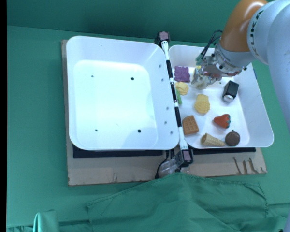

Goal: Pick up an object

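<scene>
Camera view: gripper low in right bin, finger spread impossible to tell. Nothing visibly lifted yet. Purple toy just left of fingers, black can right; grasp and lift pending.

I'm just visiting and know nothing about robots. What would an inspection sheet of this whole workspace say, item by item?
Surface: green bench, cardboard sheet under two white bins.
Job's things: right bin holds purple toy, yellow toy, pineapple, waffle, strawberry, cone, brown ball, black can.
Clutter: left bin shows small dark dots.
Grippers: tool low over the right bin's back, near the purple toy; grasp not discernible.
Cables: wires at the wrist.
Surroundings: green cloth in front, green backdrop.
</scene>
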You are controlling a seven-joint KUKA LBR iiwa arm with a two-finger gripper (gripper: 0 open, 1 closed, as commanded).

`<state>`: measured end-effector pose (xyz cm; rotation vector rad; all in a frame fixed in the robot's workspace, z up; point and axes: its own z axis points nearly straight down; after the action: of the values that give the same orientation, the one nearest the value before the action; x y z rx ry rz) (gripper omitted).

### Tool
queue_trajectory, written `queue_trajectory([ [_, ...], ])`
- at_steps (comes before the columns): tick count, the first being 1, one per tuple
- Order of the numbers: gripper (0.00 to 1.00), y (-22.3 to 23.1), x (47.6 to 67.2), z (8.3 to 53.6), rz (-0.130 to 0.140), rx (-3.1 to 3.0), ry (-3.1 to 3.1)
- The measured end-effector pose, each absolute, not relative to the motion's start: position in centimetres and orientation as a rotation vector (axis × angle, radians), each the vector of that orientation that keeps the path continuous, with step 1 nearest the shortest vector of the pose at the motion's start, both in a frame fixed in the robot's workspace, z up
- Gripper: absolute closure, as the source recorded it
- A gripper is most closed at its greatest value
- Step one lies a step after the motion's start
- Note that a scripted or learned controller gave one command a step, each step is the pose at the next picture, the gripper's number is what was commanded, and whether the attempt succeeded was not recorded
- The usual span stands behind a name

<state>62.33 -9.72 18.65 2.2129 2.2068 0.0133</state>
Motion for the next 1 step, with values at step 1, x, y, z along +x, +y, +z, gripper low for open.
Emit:
queue_trajectory([
  [1, 0.0, -9.96, 62.33, 18.45, 0.008, 2.215, 2.204],
])
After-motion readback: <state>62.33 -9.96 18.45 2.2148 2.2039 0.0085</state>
